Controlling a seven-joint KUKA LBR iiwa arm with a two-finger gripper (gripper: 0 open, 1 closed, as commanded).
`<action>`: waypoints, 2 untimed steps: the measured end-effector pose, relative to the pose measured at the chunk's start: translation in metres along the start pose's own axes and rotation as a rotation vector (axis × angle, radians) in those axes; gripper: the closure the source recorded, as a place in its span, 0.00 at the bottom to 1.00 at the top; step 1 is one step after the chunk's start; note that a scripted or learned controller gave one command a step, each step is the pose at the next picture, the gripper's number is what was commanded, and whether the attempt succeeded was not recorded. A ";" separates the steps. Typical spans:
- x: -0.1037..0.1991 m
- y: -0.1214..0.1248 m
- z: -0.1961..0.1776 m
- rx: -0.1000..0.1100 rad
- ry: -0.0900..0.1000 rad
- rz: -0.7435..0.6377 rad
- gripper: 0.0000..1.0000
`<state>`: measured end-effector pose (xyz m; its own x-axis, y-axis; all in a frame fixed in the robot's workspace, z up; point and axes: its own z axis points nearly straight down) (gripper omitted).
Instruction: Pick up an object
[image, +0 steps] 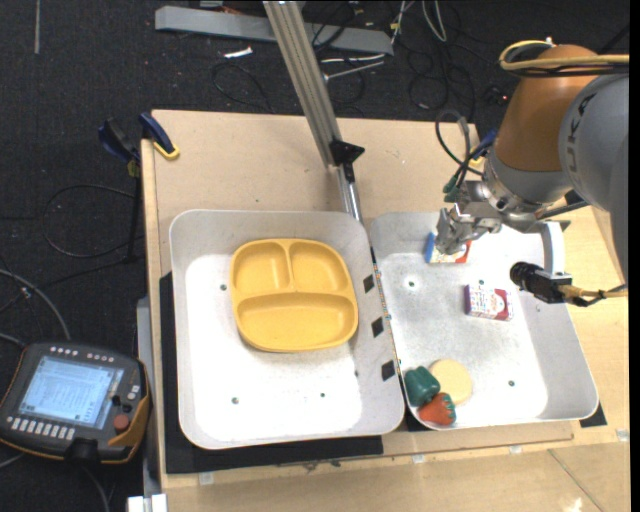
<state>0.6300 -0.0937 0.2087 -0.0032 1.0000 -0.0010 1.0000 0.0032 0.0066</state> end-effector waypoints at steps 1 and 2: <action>0.059 -0.007 -0.015 0.005 0.003 -0.005 1.00; 0.122 -0.019 -0.022 0.007 0.004 -0.006 1.00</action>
<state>0.6108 0.0281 0.2309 -0.0088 1.0000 0.0029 1.0000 0.0088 -0.0005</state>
